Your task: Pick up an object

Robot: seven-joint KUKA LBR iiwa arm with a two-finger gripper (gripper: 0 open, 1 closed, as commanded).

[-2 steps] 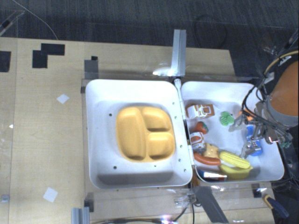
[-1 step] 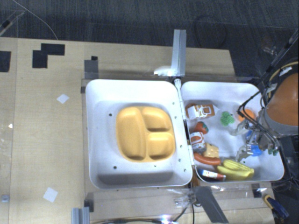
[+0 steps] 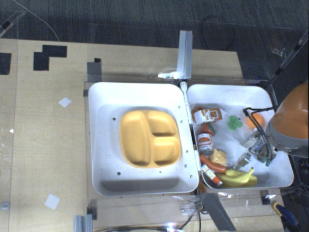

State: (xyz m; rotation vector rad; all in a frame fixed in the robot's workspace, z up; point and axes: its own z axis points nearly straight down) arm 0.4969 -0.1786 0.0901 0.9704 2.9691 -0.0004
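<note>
The hand (image 3: pixel 248 159) hangs low in the right bin (image 3: pixel 275 178), just above the banana (image 3: pixel 240 177); whether it is spread or pinching, I cannot tell. Left of it lie a hot dog (image 3: pixel 212 164), a small bottle (image 3: pixel 205 140) and a brown carton (image 3: pixel 207 115). The left bin (image 3: pixel 104 144) holds 1 yellow tray (image 3: pixel 148 137) on the counter (image 3: pixel 43 144).

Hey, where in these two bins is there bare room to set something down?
The left bin has bare white floor all around the yellow tray, widest in front of it. The right bin is crowded along its left wall and front; only its back strip is bare.
</note>
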